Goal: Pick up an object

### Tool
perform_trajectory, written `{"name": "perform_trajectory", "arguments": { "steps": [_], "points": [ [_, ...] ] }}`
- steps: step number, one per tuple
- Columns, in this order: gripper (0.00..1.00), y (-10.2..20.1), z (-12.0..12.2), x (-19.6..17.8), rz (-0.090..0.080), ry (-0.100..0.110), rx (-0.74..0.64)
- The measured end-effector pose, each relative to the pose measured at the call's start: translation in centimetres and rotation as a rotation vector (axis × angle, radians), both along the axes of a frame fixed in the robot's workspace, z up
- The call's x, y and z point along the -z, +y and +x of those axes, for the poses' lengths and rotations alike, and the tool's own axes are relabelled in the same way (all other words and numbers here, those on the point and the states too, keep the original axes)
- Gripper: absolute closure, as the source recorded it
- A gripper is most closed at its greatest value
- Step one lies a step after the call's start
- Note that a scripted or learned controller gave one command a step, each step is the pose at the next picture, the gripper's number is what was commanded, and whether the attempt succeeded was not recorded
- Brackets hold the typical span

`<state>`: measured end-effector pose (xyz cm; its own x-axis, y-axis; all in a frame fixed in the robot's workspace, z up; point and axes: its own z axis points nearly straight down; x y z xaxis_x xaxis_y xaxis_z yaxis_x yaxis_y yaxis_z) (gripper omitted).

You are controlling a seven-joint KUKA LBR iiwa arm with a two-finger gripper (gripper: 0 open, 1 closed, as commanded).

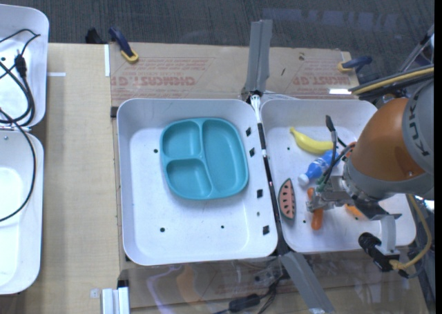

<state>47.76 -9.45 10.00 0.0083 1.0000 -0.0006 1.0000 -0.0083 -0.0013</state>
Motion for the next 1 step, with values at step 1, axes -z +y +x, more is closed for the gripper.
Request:
{"name": "perform_trajectory", "arguments": {
  "steps": [1],
  "points": [
    [1.00,4.43,7.17,-9.11,-0.001,0.000,-0.010]
  ]
}}
